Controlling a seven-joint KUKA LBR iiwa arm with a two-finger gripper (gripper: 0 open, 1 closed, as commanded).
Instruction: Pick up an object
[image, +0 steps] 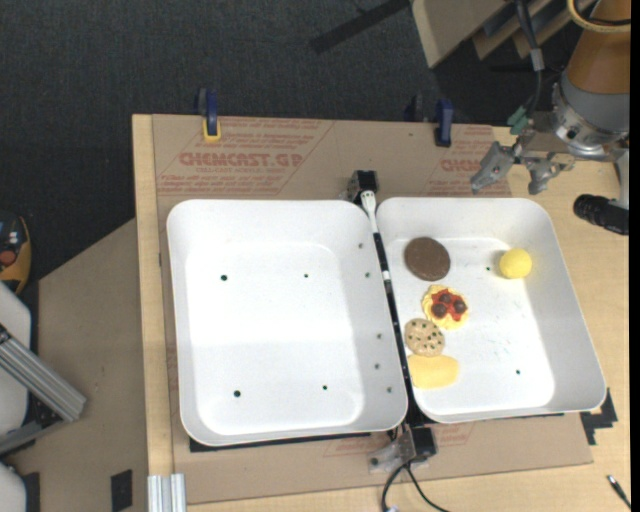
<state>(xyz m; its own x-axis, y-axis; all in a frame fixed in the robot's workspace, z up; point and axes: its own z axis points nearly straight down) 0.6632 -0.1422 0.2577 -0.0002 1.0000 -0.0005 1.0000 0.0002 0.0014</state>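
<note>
Even overhead light, mild glare on white bins (270, 215) (soft shadows at rims); focus slightly soft.

Five small food toys (437, 310) lie in the right bin (560, 330).

The arm (598, 62) is entering from the upper right corner of the camera view, its orange band showing above the grey wrist. The wrist is pointing downward and toward the left, carrying the gripper (512, 172) at its lower end. The jaws are standing apart, with nothing showing between them; the two grey fingers (487, 168) are splaying outward and hanging above the far edge of the surface.
</note>
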